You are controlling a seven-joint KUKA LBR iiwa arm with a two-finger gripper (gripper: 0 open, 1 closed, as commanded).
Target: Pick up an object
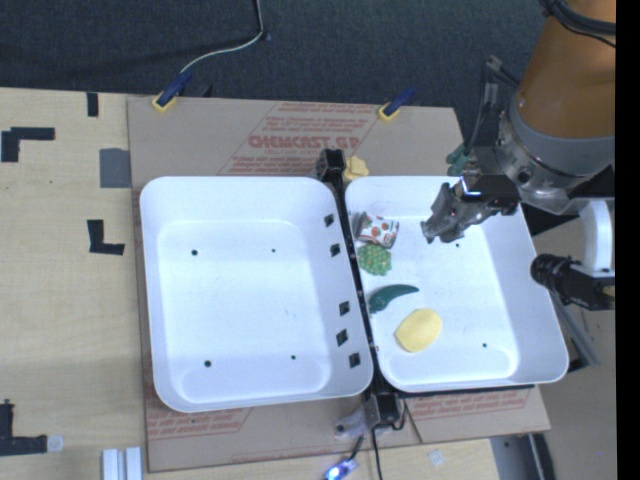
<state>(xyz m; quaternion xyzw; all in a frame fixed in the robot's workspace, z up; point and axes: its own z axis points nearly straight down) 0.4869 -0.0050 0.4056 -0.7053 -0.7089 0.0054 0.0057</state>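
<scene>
Over the right bin (520, 368) I see my gripper (440, 226) hanging with nothing between its fingers; their spread I cannot tell. Below-left lies a yellow lemon-shaped object (418, 330), smooth and rounded, beside a dark green pepper (392, 295).

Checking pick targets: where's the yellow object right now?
The yellow object lies in the right bin, near its front, just below the dark green piece.
</scene>
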